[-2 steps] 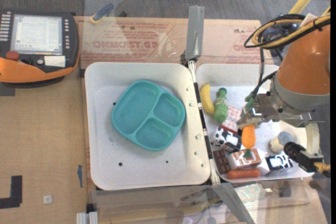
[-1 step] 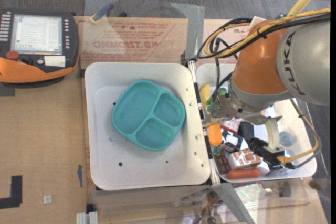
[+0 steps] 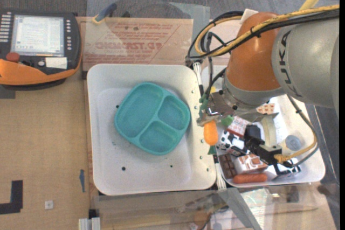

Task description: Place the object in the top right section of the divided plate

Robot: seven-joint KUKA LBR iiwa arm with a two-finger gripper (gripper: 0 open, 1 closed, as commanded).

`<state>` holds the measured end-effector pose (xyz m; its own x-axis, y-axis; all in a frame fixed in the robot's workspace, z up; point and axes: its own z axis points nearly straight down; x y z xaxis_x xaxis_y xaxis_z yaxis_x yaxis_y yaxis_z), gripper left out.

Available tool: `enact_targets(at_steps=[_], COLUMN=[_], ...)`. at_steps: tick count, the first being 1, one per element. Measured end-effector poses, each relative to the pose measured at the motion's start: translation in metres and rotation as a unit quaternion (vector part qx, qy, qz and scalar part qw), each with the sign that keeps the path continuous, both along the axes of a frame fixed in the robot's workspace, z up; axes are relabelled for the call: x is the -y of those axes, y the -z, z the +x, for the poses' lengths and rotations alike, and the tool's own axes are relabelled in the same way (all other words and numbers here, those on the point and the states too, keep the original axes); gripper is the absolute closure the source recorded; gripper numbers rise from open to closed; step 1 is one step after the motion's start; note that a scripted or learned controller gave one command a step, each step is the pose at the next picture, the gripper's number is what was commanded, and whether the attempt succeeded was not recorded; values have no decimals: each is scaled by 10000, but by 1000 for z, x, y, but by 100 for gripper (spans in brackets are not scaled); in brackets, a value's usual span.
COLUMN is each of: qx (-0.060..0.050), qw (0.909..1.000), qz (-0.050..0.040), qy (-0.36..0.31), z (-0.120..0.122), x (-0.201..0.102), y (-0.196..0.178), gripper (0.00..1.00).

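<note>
On the brown bench, a teach pendant (image 3: 38, 46) sits far left, grey carpet beyond. My teal divided plate (image 3: 153, 118) lies tilted in the left bin (image 3: 102, 169). At the right bin's edge an orange object (image 3: 211, 134) hangs under my wrist; my jaws' state I cannot tell.

One fixed camera looks down on my bench at a slant from above, far enough to take in both white bins: the left bin (image 3: 102, 132) near the centre, the right bin (image 3: 315, 167) toward four o'clock. My arm (image 3: 291, 56) enters from three o'clock, large and close to the lens.
</note>
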<state>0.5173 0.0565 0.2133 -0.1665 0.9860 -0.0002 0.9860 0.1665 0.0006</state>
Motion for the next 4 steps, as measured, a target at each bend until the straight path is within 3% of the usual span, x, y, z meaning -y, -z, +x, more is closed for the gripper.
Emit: enact_targets(at_steps=[1, 2, 3, 4], qx=[0, 15, 3, 17], qw=[10000, 10000, 9999, 9764], qz=[0, 3, -1, -4], qy=[1, -1, -116, -2159], z=[0, 1, 26, 9], x=[0, 0, -4, 3], y=[0, -10, -10, -80], gripper=[0, 100, 100, 100])
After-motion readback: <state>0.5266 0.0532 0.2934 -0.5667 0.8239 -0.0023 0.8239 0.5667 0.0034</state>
